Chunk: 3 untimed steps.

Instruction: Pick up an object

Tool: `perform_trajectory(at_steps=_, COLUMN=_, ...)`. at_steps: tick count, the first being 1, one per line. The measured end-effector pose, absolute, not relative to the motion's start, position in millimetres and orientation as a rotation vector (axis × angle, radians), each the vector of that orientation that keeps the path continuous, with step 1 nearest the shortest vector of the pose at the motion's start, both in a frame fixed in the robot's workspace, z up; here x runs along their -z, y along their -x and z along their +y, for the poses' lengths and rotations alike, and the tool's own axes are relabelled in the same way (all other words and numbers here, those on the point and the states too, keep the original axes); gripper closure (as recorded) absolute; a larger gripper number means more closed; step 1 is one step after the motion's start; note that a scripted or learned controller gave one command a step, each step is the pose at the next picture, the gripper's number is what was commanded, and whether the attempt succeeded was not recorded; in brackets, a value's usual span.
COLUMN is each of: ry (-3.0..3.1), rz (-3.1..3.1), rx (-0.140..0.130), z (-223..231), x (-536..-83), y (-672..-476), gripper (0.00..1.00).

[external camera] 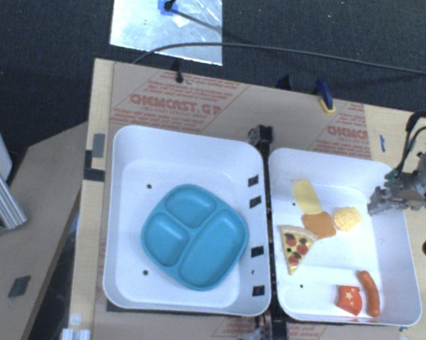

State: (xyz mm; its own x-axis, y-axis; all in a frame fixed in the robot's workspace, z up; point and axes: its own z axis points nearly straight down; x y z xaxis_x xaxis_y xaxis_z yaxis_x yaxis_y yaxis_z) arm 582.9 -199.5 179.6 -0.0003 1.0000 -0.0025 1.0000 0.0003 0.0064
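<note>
A: Biggest first: the counter (207,95) bears two white bins. The left bin (140,163) holds a blue divided plate (192,236).

B: And the right bin (407,261)?

A: Toy food: pizza slice (294,248), sausage (369,292), corn (347,218). The gripper (387,197) sits at its upper right rim, beside the corn; I cannot tell its opening or any hold.

B: I'd centre over the corn, then descend straight.
</note>
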Motion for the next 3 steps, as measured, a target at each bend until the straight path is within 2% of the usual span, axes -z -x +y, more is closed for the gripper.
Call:
perform_trajectory(at_steps=1, ry=-2.212, rz=2.222, rx=-0.005, z=-200, x=-232, y=-584.6, gripper=1.00)
perform_trajectory(at_steps=3, ry=-2.211, rz=2.231, rx=-0.003, z=-102, x=-239, y=-595.1, gripper=1.00)
